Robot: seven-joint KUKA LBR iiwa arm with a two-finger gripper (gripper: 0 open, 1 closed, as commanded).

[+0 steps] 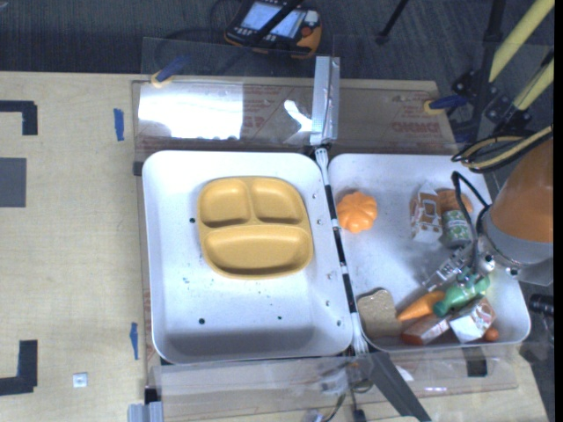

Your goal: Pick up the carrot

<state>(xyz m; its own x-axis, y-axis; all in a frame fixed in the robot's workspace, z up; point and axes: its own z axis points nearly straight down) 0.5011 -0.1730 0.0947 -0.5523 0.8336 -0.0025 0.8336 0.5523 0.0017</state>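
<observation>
Yellow divided plate (255, 225) centred in left bin (167, 262). Small orange pumpkin (357, 211) at ten o'clock in right bin (396, 170). Carrot (420, 308) at five o'clock, beside bread slice (376, 309). Gripper (453, 275) just above carrot; finger state impossible to tell.

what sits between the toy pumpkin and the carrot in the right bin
In the camera view, bare white bin floor separates the pumpkin from the carrot.
</observation>
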